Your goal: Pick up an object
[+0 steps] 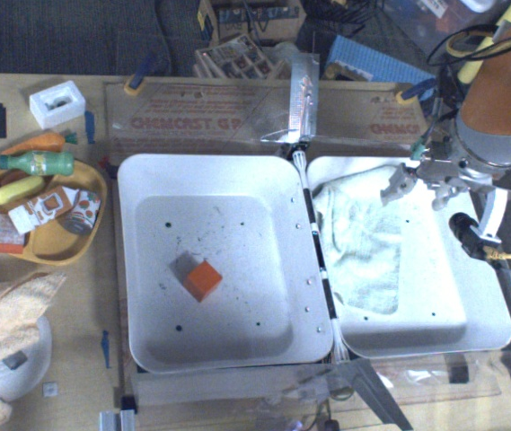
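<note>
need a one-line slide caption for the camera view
Arm's tool over the right bin, above a white cloth; an orange block sits in the left bin.

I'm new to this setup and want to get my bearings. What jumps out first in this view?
The orange block lies alone near the middle of the left bin. A white cloth lies crumpled in the right bin. The end effector hangs over that bin's far right corner, below the arm's orange band.
</note>
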Motion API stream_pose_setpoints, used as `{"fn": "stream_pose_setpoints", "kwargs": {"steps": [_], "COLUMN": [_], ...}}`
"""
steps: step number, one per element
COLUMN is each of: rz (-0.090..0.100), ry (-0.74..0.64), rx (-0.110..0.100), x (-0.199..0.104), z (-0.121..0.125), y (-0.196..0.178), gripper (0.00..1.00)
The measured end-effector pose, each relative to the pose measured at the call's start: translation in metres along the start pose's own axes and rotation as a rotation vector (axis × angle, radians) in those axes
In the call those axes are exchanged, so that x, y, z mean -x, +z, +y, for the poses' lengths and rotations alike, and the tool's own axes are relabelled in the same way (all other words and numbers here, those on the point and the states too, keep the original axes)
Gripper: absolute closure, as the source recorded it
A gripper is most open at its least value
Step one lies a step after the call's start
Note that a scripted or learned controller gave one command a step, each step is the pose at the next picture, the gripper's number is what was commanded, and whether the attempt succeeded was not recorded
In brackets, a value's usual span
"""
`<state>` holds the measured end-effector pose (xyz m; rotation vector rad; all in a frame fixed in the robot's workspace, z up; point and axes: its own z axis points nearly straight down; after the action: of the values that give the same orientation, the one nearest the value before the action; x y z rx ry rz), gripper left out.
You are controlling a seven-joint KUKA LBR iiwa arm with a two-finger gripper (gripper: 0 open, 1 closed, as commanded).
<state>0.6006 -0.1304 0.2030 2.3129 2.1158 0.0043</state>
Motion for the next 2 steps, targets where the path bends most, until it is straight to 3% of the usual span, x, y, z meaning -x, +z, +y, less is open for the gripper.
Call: {"fn": "stream_pose_setpoints", "kwargs": {"steps": [1,2], "rz": [0.002,0.001], "ry": [0.172,0.239], "rx": [-0.004,-0.006], "x": [-0.008,0.032], "z": [-0.012,-0.007], "y": [0.108,0.045], "gripper": [0.00,0.00]}}
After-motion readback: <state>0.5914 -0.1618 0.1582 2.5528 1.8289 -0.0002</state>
